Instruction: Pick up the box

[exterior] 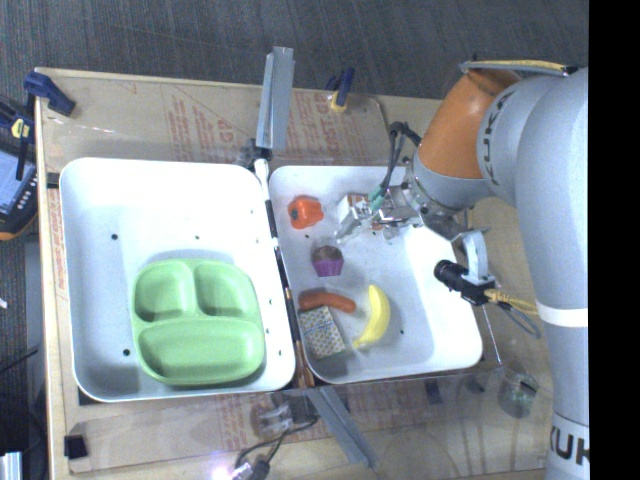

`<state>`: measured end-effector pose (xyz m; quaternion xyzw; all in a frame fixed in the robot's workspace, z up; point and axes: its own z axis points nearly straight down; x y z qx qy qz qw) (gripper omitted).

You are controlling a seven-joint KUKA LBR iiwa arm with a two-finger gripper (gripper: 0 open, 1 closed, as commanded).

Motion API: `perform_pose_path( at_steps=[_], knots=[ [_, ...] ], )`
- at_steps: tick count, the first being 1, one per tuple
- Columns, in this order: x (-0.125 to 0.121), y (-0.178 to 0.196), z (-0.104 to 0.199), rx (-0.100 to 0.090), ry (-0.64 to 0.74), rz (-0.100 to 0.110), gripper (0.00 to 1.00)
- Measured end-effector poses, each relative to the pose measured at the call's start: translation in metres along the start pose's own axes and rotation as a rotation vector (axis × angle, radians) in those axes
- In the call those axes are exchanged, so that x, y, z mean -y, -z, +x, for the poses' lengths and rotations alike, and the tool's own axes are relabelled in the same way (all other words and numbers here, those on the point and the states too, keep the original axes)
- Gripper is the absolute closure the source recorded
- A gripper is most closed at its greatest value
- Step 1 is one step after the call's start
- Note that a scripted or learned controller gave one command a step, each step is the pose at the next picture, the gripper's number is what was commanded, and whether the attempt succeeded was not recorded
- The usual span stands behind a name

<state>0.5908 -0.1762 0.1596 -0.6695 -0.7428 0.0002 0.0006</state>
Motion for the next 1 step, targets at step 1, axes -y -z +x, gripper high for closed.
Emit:
perform_pose_path(
  at_steps=[1],
  knots=[
    [0.0112,-0.0689,0.043,-0.001,0.106,0.003,0.0]
  ],
)
